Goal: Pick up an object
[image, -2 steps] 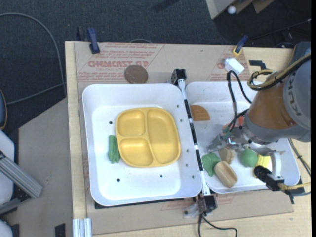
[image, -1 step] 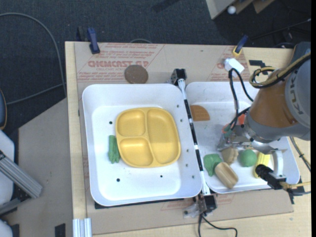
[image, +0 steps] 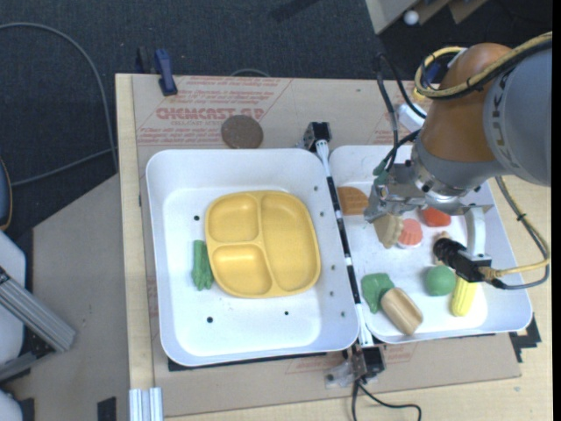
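Gripper, finger state unclear, hovers over a small, light, rigid tan toy; grasp its narrow sides.

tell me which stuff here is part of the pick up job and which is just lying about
Part of the job:
- gripper, low in the right bin
- toy foods there: corn, green ball, bread roll, green piece

Lying about:
- yellow tray in the left bin
- green pod beside the tray
- brown disc on the bench
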Robot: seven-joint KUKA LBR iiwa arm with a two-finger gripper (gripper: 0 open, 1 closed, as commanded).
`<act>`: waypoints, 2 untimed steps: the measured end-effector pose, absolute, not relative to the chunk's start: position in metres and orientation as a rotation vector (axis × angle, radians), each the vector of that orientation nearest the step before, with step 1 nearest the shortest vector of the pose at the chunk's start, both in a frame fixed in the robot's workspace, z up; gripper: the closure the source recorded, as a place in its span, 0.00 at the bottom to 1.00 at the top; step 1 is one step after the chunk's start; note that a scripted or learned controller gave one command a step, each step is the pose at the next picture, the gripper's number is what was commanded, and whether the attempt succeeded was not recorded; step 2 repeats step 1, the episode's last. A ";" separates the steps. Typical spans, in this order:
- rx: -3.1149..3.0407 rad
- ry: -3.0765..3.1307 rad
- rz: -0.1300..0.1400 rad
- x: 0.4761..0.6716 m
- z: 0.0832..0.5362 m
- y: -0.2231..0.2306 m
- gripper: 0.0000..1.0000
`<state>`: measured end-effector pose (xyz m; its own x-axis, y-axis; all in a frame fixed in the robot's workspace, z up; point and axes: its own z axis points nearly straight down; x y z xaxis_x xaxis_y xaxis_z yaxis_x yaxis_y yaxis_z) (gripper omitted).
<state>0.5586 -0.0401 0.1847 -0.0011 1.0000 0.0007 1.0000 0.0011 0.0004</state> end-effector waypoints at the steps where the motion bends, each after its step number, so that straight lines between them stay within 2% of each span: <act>1: -2.221 -2.224 0.000 0.564 0.225 -0.016 1.00; 2: -2.221 -2.224 0.000 0.564 0.225 -0.016 1.00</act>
